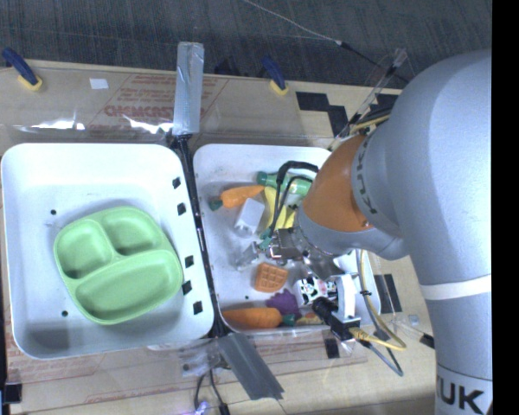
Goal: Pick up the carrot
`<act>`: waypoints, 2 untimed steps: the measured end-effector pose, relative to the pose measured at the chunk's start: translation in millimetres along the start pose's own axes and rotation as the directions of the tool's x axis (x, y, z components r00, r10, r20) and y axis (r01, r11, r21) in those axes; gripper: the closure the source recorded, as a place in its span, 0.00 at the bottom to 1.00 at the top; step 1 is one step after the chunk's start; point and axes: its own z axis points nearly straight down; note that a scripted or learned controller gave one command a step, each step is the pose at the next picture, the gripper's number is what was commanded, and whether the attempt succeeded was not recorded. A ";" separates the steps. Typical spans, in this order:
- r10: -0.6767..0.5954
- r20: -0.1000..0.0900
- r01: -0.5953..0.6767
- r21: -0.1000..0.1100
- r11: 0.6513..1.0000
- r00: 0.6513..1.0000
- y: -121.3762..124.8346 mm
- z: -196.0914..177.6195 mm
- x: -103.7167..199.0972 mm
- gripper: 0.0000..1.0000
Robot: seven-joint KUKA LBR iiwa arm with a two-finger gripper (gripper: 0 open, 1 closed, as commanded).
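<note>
My gripper point(281, 251) hangs over the waffle point(271, 277); can't tell its state. Carrot point(253, 317) sits just below the waffle.

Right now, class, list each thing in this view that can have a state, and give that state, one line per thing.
Green divided plate: flat in the left bin, nothing in its compartments.
Carrot at the near edge: lying on its side in the right bin, not held.
Carrot at the far side: lying in the right bin, not held.
Waffle: lying flat, beside the arm's wrist.
Purple grapes: resting in the right bin.
</note>
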 end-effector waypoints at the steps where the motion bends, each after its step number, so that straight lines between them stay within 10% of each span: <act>1: -0.008 -0.002 0.008 0.003 1.000 1.000 0.2 -9.2 1.2 1.00; 2: -0.009 -0.002 0.009 0.004 1.000 1.000 0.1 -9.0 1.5 0.00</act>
